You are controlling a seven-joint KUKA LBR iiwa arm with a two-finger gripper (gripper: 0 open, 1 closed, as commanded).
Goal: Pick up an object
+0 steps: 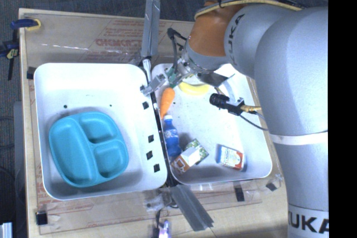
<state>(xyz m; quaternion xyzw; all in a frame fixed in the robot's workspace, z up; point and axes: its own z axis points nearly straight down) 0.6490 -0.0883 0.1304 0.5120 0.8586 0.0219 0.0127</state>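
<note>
My gripper (160,84) reaches down at the far left corner of the right bin (254,136), close against the divider between the bins. Just below it lies an orange carrot (166,101), its top end right by the gripper's tip; whether they touch I cannot tell. A blue bottle (171,140) lies below the carrot along the bin's left wall. Near the bin's front edge rest a green and brown carton (190,155) and a red and white carton (230,156). A yellow object (195,88) shows partly under the wrist.
The left bin (50,78) holds a blue divided tray (88,147) at its front left. The grey arm with its orange band (209,30) covers the right bin's far side. A black cable plug (223,101) hangs over the bin's middle.
</note>
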